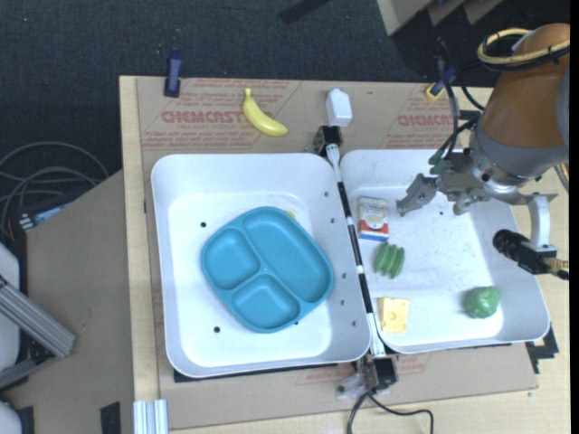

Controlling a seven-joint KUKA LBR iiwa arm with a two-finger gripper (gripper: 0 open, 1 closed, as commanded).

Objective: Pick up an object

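My hand (437,197) hangs over the upper part of the right bin (534,319), its two fingers spread wide — one reaching left toward the bin's middle, the other pointing right — and there is nothing between them. I hold nothing yet; I judge this to be the approach, before any descent onto a chosen thing.

The candidates lie below and to the left of me in that same bin. A small white packet with red and blue markings (373,221) sits close to the divider between the bins, just beside my left finger and a little lower in the view. Below it lies a green ribbed piece (390,259), then a yellow block (393,315) near the bin's front edge. A rounded green lump (482,302) rests toward the front right corner, well apart from the others.

The left bin (172,188) carries a blue divided tray (264,267), too broad for my fingers, I think. A yellow banana (262,117) lies on the surface beyond the bins, out of the way.

The packet is nearest, so the next move, as I judge it, calls for shifting slightly left, centring my open fingers over it, and coming straight down. It lies flat and near the wall — my fingers could slide over it or catch the rim.
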